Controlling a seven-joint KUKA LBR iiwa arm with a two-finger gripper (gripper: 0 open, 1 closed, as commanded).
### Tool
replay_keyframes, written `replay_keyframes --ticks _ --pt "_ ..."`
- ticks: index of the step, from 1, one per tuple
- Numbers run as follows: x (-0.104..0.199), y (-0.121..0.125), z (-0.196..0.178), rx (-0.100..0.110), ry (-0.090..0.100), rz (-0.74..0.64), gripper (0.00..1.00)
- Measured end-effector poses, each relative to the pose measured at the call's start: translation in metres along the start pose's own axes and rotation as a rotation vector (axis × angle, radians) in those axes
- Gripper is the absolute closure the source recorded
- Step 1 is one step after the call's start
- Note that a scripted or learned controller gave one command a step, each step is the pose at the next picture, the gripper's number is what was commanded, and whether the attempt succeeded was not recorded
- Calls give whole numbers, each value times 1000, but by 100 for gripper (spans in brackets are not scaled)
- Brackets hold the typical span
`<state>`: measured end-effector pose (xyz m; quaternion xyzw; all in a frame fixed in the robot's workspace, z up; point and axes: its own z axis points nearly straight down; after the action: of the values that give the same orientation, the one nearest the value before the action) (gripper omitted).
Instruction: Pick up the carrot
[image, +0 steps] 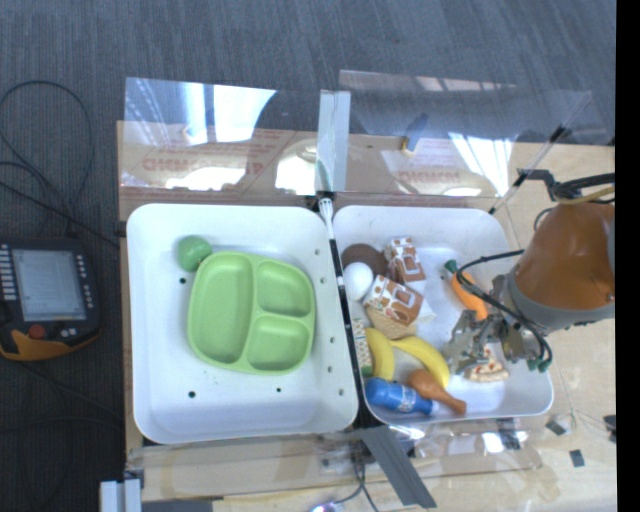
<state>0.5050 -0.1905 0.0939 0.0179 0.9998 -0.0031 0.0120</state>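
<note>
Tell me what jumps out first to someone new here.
The lime green tray, filling the middle of the left bin, with a green ball at its upper-left corner. Then the right bin, heaped with toy food including a banana, and the arm above its right side, tool by the carrot.

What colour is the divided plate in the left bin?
Light green. The divided plate shows clearly in the camera view, lying in the left bin.
</note>
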Motion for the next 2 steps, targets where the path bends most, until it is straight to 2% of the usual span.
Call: replay_keyframes --ticks 1,2 --pt "-43 27 2 2 9 266 100" --pt "-131 -6 5 0 6 326 100"
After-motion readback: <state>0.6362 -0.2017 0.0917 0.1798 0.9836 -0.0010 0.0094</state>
